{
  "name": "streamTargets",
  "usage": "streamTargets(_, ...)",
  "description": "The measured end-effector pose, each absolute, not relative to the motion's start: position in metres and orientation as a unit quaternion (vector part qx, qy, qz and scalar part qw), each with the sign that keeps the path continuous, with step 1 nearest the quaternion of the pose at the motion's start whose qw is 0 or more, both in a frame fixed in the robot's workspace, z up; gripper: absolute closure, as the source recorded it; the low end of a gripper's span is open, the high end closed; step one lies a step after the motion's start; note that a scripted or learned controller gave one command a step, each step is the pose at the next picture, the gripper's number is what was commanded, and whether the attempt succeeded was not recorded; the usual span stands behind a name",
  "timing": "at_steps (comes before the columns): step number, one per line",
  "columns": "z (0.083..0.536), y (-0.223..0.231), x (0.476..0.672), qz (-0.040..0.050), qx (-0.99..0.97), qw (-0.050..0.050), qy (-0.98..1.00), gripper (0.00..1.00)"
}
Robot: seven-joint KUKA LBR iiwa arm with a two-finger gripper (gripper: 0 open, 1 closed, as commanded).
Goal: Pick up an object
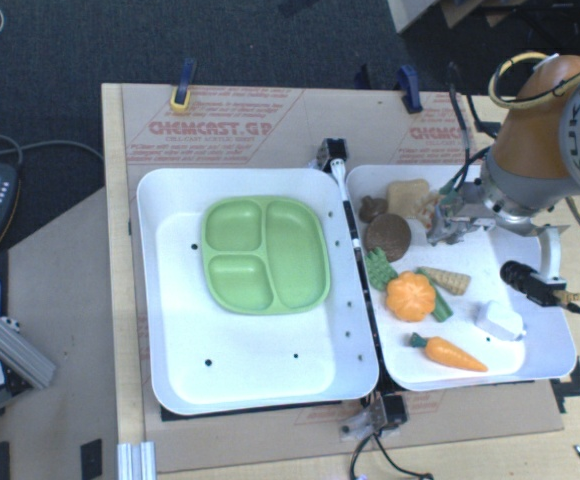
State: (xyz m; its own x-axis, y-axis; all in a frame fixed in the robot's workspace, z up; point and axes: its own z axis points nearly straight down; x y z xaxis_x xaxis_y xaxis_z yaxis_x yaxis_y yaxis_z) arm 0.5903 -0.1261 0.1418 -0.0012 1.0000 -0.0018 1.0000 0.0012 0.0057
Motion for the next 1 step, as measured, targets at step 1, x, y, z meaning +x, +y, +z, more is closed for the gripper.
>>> streamTargets(1,0.1865,-0.1301,0.5883,0.0016,0.707,0.003,0.707,1.00)
